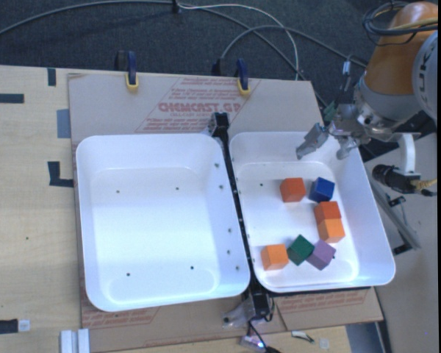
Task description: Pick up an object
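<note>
Camera view: the pick has not begun

The two-finger metal gripper hangs with fingers spread wide and nothing between them, above the far rim of the shallow white plastic right bin. The nearest candidates (an orange cube and a blue cube) lie untouched on the bin floor. Descent, closing and lifting all remain.

A brown board with red print lies on the counter, held by two blue-and-yellow clamps at its far edge. Cables trail over the dark floor behind. Dark marks, perhaps tape, dot the counter at left.
</note>
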Available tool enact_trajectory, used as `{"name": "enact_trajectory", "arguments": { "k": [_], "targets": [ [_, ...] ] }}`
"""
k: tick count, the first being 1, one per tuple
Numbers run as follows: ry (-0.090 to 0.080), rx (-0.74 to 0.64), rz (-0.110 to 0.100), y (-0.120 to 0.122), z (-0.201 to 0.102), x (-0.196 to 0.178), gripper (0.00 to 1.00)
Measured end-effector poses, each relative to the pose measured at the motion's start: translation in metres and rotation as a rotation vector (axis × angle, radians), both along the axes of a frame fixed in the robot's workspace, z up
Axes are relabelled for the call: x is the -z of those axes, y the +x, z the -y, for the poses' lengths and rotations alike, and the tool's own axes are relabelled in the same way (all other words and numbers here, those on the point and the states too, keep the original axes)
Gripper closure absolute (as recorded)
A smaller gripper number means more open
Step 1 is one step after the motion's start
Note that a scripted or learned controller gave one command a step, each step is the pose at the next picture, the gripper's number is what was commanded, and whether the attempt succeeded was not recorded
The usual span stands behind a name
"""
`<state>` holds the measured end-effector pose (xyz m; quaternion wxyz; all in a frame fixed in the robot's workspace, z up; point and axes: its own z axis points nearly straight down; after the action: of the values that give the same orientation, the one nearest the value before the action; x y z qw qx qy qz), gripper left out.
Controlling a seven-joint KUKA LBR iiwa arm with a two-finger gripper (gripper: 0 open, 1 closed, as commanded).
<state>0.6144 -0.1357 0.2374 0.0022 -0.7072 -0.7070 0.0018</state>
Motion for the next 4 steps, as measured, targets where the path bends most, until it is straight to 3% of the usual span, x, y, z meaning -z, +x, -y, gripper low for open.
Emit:
{"name": "enact_trajectory", "arguments": {
  "k": [1, 2, 3, 4],
  "targets": [
    [-0.001, -0.001, 0.006, 0.001, 0.0, -0.003, 0.0],
    [0.0, -0.001, 0.0, 0.01, 0.002, 0.051, 0.0],
    [0.0, -0.001, 0.001, -0.001, 0.004, 0.104, 0.0],
    [-0.002, -0.002, 0.014, 0.002, 0.003, 0.129, 0.0]
  ]
}}
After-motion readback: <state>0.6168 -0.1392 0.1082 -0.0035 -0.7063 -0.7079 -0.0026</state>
